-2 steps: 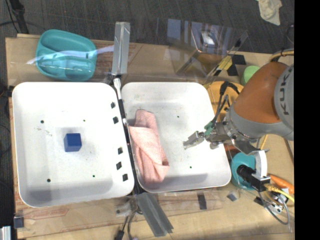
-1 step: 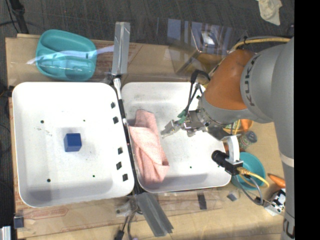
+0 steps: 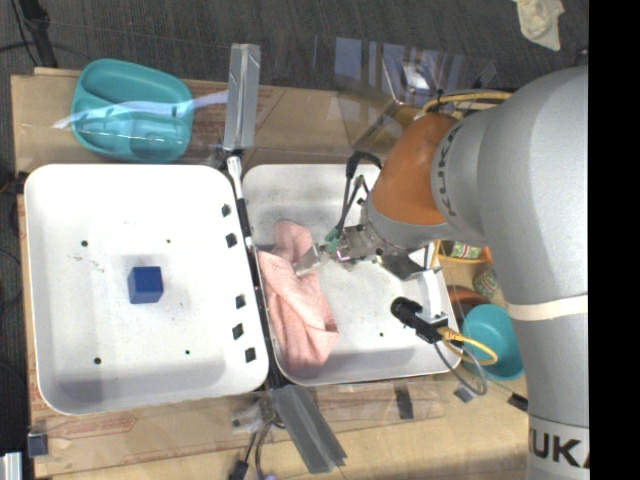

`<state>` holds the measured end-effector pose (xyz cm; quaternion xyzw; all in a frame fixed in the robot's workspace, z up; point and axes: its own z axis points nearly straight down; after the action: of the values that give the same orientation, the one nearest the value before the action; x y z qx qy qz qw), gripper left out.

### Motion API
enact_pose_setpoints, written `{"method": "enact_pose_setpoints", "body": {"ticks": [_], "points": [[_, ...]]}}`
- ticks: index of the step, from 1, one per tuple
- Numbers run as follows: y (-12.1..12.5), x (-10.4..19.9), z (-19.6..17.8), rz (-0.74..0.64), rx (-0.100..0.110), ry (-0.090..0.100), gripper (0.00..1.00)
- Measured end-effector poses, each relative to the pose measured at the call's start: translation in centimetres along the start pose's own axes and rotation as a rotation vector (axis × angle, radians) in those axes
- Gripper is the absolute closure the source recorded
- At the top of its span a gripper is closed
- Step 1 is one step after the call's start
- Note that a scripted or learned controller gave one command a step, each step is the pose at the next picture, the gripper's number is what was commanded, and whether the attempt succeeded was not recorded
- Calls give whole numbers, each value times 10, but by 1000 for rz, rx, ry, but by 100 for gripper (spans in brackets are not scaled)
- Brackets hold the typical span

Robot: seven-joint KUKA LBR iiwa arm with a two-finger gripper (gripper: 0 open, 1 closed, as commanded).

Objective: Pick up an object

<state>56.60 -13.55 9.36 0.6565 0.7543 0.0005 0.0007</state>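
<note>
A pink cloth (image 3: 296, 306) lies crumpled along the left side of the right bin (image 3: 400, 363), running from the middle down to the front wall. My gripper (image 3: 312, 256) is low over the cloth's upper end, at or touching its top fold; the grey arm with its orange band (image 3: 415, 173) comes in from the right above it. A small blue cube (image 3: 146, 284) sits alone in the left bin (image 3: 60, 218), far from the gripper.
A teal scoop (image 3: 130, 108) lies on the bench behind the left bin. A teal bowl (image 3: 495, 336) and some coloured items (image 3: 465, 253) sit right of the right bin, partly behind the arm. A divider with black clips (image 3: 240, 268) separates the bins.
</note>
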Motion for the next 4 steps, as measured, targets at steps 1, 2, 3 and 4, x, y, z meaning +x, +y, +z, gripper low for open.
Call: {"method": "enact_pose_setpoints", "body": {"ticks": [1, 2, 3, 4], "points": [[31, 34, 0, -75, 0, 0, 0], [-8, 37, 1, -98, 1, -1, 0], [21, 35, 1, -65, 2, -1, 0], [-83, 41, 0, 27, -1, 0, 0]]}}
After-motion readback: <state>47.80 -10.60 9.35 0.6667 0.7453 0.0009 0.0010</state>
